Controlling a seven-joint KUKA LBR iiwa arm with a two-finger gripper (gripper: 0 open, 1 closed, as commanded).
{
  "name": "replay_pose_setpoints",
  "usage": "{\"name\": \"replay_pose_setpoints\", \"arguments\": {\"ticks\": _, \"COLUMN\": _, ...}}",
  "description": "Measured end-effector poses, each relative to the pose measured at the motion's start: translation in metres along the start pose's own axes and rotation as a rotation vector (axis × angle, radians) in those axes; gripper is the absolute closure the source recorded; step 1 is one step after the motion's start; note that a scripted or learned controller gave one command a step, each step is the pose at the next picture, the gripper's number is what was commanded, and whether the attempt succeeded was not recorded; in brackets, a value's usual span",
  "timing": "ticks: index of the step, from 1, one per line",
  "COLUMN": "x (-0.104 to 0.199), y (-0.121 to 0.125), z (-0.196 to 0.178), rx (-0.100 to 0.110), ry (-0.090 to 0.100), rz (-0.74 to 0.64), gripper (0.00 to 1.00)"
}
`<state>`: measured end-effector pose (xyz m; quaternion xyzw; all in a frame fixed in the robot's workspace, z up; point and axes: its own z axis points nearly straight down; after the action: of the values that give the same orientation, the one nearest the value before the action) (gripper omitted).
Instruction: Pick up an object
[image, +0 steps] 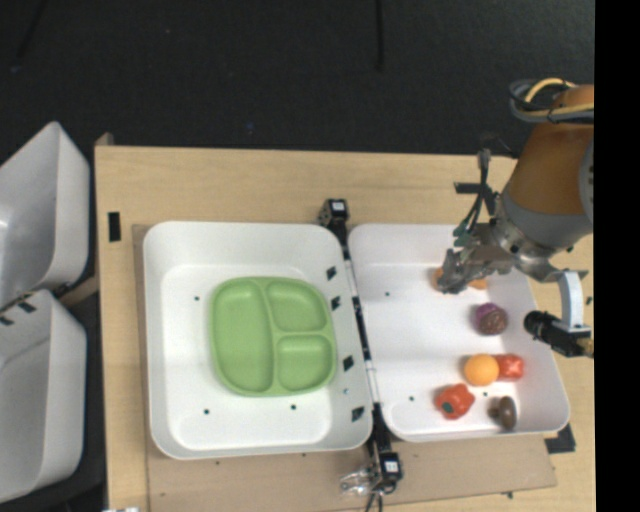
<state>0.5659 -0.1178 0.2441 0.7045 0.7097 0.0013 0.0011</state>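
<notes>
Hovering low in the right bin, gripper state unclear; purple object lies near.

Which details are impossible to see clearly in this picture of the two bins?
- Tool, camera view: too small and dark to judge its state or whether it holds anything.
- Orange thing beside the tool: mostly hidden by it.
- Arm: cut off by the right edge.
- Dark item in the right bin: too small to identify.

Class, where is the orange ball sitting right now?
The orange ball lies in the right bin, toward its near right part, touching a red block on its right, with a purple fruit just beyond it.
</notes>
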Motion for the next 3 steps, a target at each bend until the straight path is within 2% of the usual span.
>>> {"name": "replay_pose_setpoints", "arguments": {"ticks": 1, "x": 0.056, "y": 0.007, "z": -0.009, "rx": 0.000, "ry": 0.000, "rz": 0.002, "gripper": 1.00}}
{"name": "replay_pose_setpoints", "arguments": {"ticks": 2, "x": 0.111, "y": 0.018, "z": 0.004, "rx": 0.003, "ry": -0.001, "rz": 0.003, "gripper": 1.00}}
{"name": "replay_pose_setpoints", "arguments": {"ticks": 3, "x": 0.158, "y": 0.024, "z": -0.005, "rx": 0.002, "ry": 0.001, "rz": 0.001, "gripper": 1.00}}
